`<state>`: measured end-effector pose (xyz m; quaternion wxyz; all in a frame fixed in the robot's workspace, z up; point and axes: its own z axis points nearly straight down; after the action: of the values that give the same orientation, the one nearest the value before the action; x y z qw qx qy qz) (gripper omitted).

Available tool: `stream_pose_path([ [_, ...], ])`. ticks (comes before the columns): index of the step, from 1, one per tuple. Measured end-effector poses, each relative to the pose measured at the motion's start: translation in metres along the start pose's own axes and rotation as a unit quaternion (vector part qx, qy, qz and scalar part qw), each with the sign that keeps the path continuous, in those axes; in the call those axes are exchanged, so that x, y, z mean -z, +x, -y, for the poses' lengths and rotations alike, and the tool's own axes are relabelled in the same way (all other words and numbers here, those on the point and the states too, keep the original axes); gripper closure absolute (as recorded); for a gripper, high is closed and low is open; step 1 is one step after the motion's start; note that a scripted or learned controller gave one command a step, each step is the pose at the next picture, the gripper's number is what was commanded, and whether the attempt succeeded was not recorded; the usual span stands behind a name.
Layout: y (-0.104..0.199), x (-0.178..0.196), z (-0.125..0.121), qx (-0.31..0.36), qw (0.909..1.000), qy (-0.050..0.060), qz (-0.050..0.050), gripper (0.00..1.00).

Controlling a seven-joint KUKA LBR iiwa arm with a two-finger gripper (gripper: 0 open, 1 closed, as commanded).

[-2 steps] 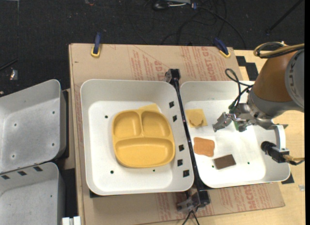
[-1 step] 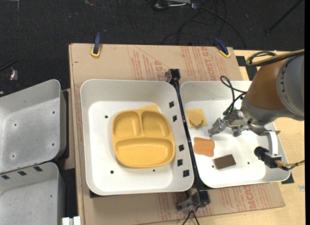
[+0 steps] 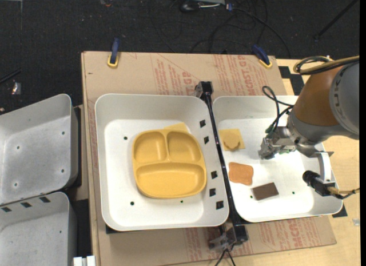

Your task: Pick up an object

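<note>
In the right bin [image 3: 297, 207] lie three small flat pieces: a pale yellow piece [image 3: 232, 139] at the upper left, an orange piece [image 3: 240, 173] below it, and a dark brown block [image 3: 265, 191] near the bin's front. My gripper [image 3: 270, 149] hangs low over the right bin's middle, just right of the yellow piece and above the orange one. I see nothing between its fingers from this angle. The arm's orange band [image 3: 311, 96] rises to the right of it.
A yellow divided tray [image 3: 169, 163] lies in the left bin [image 3: 114, 202]. A black divider [image 3: 214, 145] runs between the bins. Cables trail from the wrist across the right bin's right side. White panels [image 3: 34, 139] lie left of the bench.
</note>
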<state>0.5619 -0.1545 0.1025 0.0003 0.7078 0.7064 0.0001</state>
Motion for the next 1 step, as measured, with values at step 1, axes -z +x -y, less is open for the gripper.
stream_pose_path([
  [1, -0.0051, 0.0461, 0.0055, 0.0, 1.0, -0.002, 0.001, 1.0],
])
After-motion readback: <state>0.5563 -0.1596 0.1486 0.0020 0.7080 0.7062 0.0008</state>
